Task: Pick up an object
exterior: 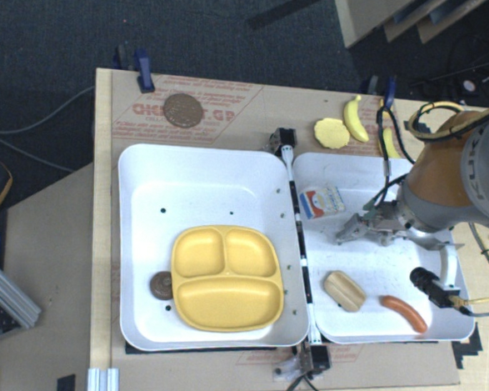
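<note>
Now | glossy sausage | tan bread roll | rounded yellow tray

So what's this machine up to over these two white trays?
A robot arm reaches in from the right over the right bin, trying to pick up an object. Its hand is low in that bin, beside a small red, white and blue packet; nothing shows in its grip. A bread roll and a sausage lie nearer the front. The left bin holds a yellow divided plate.
</note>
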Available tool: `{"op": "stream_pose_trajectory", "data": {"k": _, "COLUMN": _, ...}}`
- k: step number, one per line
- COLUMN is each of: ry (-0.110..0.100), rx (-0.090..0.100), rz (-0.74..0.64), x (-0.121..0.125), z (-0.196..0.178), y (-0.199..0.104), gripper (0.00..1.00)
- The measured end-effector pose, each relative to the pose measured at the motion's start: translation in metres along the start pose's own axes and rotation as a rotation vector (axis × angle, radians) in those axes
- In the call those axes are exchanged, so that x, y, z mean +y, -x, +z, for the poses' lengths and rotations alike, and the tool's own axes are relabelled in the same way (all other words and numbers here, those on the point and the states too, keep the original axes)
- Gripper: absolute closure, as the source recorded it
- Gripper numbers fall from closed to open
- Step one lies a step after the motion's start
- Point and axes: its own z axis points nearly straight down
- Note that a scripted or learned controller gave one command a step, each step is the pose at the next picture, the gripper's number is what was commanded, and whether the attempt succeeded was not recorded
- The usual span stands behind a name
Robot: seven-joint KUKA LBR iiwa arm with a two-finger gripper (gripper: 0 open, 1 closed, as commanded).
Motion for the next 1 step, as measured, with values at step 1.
{"op": "stream_pose_trajectory", "data": {"k": 1, "ry": -0.023, "rx": -0.006, "rz": -0.004, "x": 0.1001, "z": 0.0016, "y": -0.028, "gripper": 0.0}}
